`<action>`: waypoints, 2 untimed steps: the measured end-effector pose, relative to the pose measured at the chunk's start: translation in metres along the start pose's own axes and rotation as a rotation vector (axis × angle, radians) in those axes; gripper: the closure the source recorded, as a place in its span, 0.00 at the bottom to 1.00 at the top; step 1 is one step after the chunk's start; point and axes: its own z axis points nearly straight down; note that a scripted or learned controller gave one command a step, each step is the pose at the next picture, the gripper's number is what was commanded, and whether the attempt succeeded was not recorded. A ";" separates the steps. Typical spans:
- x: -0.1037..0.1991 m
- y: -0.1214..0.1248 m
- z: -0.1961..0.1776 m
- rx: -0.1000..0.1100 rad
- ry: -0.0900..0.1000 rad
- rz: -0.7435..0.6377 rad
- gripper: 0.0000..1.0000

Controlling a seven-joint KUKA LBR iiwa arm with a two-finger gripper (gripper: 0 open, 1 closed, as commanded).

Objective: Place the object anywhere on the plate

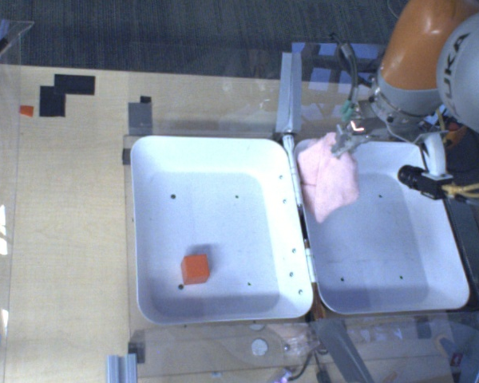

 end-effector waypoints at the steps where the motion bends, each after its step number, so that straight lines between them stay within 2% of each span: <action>1: 0.002 0.002 0.014 0.004 0.001 -0.006 1.00; 2: 0.056 -0.009 0.002 -0.001 0.002 -0.411 1.00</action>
